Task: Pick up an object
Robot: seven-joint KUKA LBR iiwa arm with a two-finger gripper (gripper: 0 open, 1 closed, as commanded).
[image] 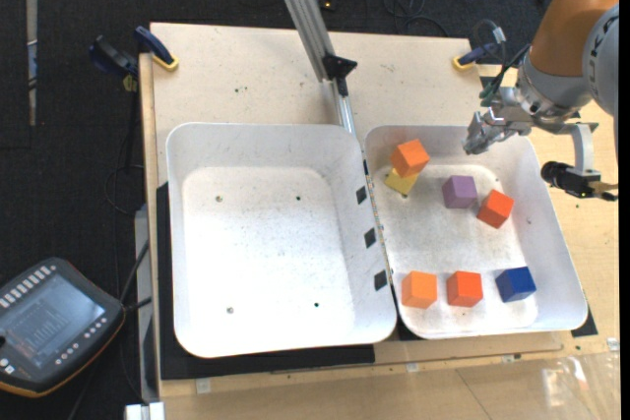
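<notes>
Hovering over the right bin's (pixel 551 211) far edge, the hand (pixel 479 141) carried nothing; its opening could not be judged. Approach appeared to be the current step. Next, lowering onto the nearby purple cube (pixel 459 192) would require alignment.

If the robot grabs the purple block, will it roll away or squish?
Probably neither. The purple block looks like a cube with flat faces, so it should sit still, not roll. Its crisp edges suggest it's stiff. It has open space around it in the right bin, so a nudge might slide it.
</notes>
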